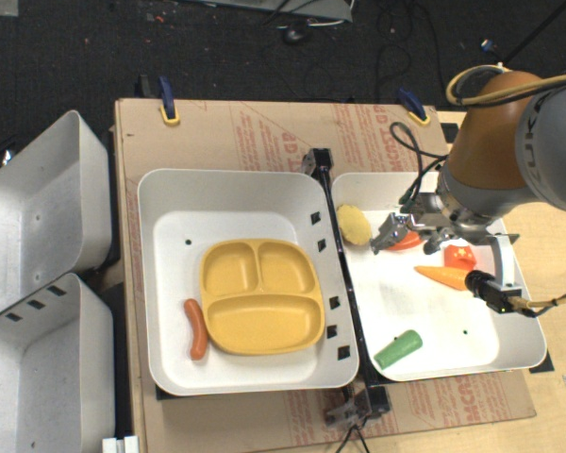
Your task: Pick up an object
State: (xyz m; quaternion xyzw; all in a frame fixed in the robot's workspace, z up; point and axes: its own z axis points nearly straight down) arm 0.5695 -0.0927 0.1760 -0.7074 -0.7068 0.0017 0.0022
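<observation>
A grey arm with an orange band reaches in from the right over the right bin (519, 352). Its gripper (393, 237) hangs low just right of a yellow lemon (355, 225), which lies in that bin's upper left corner. The dark fingers look slightly apart with nothing between them. A red piece (459, 254) and an orange carrot (443, 276) lie further right of the lemon; a green cucumber (398, 348) lies well below it. To grasp well, the gripper probably needs centring over one item before closing, clear of the bin wall.
</observation>
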